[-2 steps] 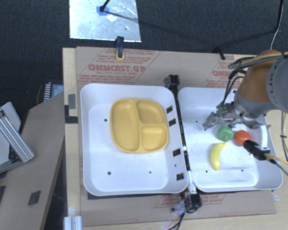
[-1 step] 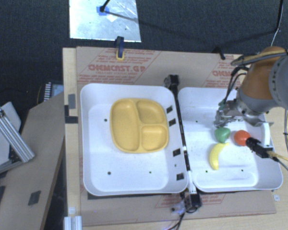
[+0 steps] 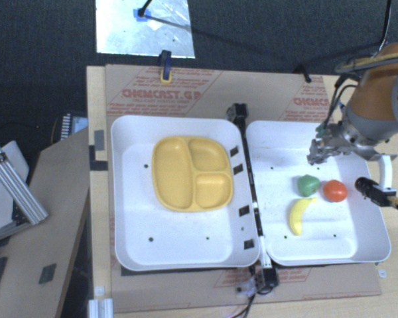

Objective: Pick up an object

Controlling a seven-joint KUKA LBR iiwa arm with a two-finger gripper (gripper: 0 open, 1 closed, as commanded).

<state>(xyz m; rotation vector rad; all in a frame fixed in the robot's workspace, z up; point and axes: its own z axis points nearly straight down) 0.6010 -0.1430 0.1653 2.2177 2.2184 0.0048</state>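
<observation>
Just below end effector [image 3: 316,152]: green object [image 3: 308,185]

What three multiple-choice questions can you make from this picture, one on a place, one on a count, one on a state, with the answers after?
1. Where does the yellow divided plate lie?
A. In the left bin
B. In the right bin
C. On the cardboard behind the bins

2. How many toy foods lie in the right bin?
A. One
B. Three
C. Five

3. How does the gripper stand to the foods?
A. Clamped on the banana
B. Poised over the right bin's rear, touching none
C. Resting on the plate

Answers: 1 A, the plate sits mid left bin. 2 B, green piece, red piece, banana. 3 B, the gripper sits behind the green piece, apart from it.
</observation>
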